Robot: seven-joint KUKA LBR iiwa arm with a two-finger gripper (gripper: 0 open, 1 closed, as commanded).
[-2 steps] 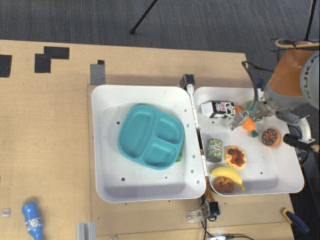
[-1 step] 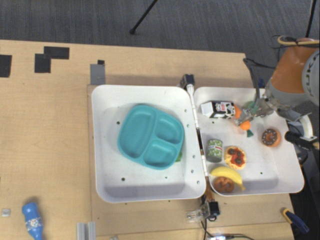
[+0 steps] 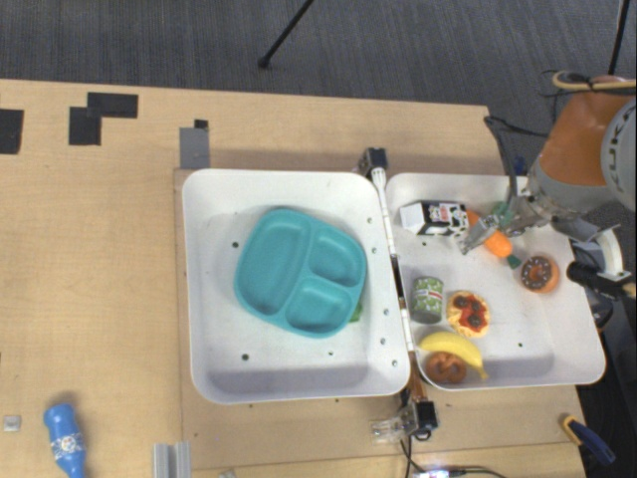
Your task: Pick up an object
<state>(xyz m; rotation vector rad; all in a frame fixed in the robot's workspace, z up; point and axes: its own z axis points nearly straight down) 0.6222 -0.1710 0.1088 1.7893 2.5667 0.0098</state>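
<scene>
The left bin (image 3: 204,297) held a teal divided plate (image 3: 302,270), which served as the landmark. Right of the plate, the right bin (image 3: 572,352) held every small item: a black-and-white carton (image 3: 434,216), a banana (image 3: 453,348), a small pizza (image 3: 469,312), a green can (image 3: 428,298), a brown doughnut (image 3: 537,272) and an orange piece (image 3: 498,246). The gripper (image 3: 485,229) sat low, far right of the plate, between carton and orange piece, just beside both. Nothing appeared lifted, so the pick seemed undone, with closing and raising left. Whether the tool was spread or pressed together could not be told.
</scene>
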